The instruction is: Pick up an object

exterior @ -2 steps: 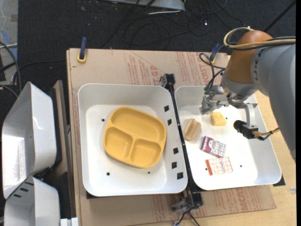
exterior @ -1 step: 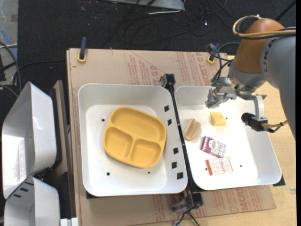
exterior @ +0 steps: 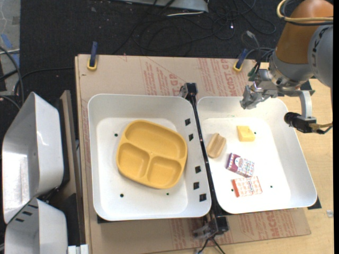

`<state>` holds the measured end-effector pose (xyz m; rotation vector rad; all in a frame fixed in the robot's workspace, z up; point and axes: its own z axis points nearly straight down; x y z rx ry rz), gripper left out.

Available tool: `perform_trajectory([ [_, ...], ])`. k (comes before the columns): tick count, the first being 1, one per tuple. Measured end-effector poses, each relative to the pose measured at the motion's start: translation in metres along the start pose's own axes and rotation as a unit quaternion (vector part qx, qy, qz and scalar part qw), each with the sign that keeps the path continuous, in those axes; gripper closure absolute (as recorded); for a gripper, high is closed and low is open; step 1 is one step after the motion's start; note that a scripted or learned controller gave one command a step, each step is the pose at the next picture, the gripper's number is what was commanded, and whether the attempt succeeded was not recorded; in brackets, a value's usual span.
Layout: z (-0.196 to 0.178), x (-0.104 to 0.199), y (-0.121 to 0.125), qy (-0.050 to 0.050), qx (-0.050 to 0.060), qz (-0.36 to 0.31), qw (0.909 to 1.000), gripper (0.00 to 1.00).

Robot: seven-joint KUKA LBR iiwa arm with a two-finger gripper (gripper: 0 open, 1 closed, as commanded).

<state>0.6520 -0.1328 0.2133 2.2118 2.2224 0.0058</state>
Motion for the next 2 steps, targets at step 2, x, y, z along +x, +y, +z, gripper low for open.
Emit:
perform_trajectory([
  [2,-0.05,0.052,-0.015,0.001,0.004,-0.002,1.0,1.0],
])
